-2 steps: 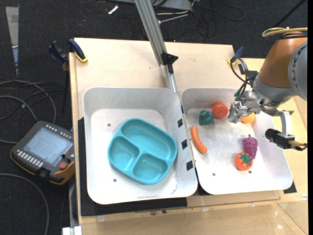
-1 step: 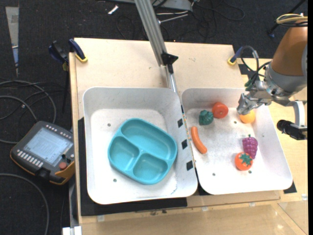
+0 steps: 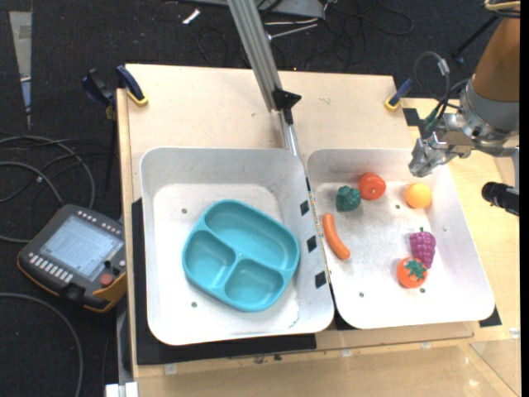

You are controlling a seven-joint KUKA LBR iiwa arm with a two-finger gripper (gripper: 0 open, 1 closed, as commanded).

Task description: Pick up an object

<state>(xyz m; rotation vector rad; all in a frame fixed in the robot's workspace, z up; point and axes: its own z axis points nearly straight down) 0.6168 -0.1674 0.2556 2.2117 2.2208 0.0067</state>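
Camera view, pincer (image 3: 421, 165) just above yellow fruit (image 3: 418, 195) in right bin (image 3: 463, 300), grip state unclear

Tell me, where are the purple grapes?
The purple grapes lie in the right bin, toward its right side, just above the strawberry and below the orange.

tray (image 3: 240, 255) teal | grapes (image 3: 422, 246) purple | bins (image 3: 165, 222) white | sausage (image 3: 335, 236) orange
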